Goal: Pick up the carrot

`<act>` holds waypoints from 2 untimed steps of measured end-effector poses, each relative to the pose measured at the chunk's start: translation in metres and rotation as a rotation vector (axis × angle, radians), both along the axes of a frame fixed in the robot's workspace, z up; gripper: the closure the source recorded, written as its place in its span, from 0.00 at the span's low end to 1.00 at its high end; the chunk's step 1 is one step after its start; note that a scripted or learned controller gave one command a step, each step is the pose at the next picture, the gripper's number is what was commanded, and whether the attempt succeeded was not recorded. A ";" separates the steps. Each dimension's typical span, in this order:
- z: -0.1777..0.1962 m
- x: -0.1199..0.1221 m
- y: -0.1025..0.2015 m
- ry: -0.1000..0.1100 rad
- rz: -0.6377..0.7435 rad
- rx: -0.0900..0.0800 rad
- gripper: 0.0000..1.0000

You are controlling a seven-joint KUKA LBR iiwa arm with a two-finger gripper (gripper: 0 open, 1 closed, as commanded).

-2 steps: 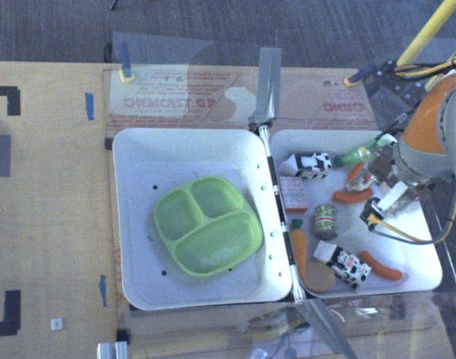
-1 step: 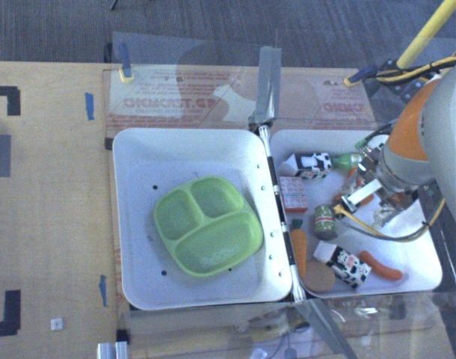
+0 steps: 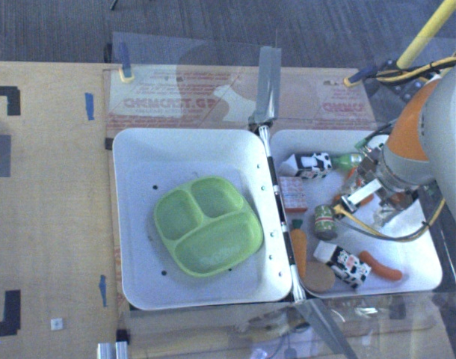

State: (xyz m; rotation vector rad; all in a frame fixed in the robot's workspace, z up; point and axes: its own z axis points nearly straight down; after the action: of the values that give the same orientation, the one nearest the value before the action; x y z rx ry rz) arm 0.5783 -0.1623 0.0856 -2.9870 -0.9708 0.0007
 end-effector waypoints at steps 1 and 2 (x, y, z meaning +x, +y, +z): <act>0.010 0.001 0.001 0.001 0.004 -0.001 1.00; 0.098 -0.025 0.076 0.001 0.269 0.000 1.00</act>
State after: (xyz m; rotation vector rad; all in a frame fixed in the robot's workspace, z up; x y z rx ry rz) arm 0.5532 -0.0864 0.1835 -2.8298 -1.3617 0.0026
